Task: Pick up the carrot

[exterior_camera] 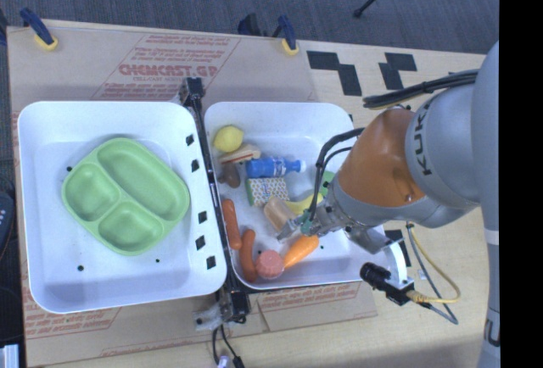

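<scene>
The carrot (299,252), short and orange, lies near the front wall of the right bin (339,116), tilted with its tip toward the front left. My gripper (305,227) hangs right over the carrot's upper end, touching or almost touching it. The grey arm with its orange band (382,167) reaches in from the right and hides the bin's right part.
Around the carrot lie a pink round piece (270,264), two reddish sausages (247,250) (230,220), a bread piece (277,212), a banana (299,205), a green-white block (266,190), a blue bottle (273,166) and a lemon (227,138). The left bin (34,129) holds a green divided plate (93,180).
</scene>
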### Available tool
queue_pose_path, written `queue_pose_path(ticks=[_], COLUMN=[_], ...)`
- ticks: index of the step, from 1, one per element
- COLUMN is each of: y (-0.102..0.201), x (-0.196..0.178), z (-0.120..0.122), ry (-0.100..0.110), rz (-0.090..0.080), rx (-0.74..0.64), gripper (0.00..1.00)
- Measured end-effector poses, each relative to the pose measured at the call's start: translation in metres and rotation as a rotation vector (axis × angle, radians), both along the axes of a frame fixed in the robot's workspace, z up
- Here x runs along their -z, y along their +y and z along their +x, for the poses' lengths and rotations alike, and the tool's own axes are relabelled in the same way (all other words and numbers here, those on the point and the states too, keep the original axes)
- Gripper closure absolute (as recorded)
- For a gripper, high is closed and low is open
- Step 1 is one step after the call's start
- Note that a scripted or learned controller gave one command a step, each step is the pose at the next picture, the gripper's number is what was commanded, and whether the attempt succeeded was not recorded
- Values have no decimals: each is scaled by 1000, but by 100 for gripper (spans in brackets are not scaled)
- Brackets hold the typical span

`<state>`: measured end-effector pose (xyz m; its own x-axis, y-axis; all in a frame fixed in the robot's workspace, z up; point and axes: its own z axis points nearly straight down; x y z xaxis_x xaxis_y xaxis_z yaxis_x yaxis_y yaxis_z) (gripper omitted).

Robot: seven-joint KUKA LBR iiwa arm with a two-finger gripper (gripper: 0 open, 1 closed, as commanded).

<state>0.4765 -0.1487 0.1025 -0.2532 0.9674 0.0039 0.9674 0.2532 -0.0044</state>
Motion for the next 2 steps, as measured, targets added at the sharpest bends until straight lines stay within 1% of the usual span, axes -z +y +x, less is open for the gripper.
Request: queue_pose_path(ticks=[1,2], y=[0,108], x=[-9,-89], z=[0,10], ry=[2,-3], rz=[0,-1], rx=[-6,-157], gripper=[100,100])
